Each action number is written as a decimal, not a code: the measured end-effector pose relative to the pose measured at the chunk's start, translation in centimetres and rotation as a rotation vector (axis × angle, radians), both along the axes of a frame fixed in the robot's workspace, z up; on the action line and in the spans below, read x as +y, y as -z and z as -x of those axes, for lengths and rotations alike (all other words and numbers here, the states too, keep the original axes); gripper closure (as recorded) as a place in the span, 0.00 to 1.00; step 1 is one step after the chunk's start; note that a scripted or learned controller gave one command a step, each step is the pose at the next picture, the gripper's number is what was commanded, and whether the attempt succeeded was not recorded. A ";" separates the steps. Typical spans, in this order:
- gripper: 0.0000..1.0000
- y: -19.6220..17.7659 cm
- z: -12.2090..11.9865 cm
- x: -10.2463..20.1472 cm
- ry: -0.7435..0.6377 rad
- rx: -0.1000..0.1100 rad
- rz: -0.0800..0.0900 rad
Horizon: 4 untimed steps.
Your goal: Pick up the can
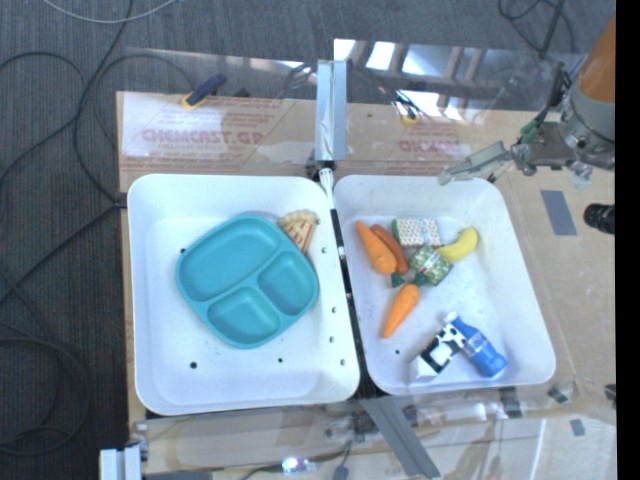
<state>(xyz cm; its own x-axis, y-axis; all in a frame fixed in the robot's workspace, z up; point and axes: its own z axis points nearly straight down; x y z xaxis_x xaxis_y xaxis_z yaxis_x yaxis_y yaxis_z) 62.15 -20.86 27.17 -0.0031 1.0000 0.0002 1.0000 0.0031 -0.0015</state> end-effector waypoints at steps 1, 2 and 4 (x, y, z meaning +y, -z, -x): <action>0.00 10.6 4.2 4.3 0.019 0.002 0.000; 0.00 18.9 4.7 5.9 -0.091 0.002 -0.003; 1.00 3.4 3.4 13.4 -0.068 -0.002 0.001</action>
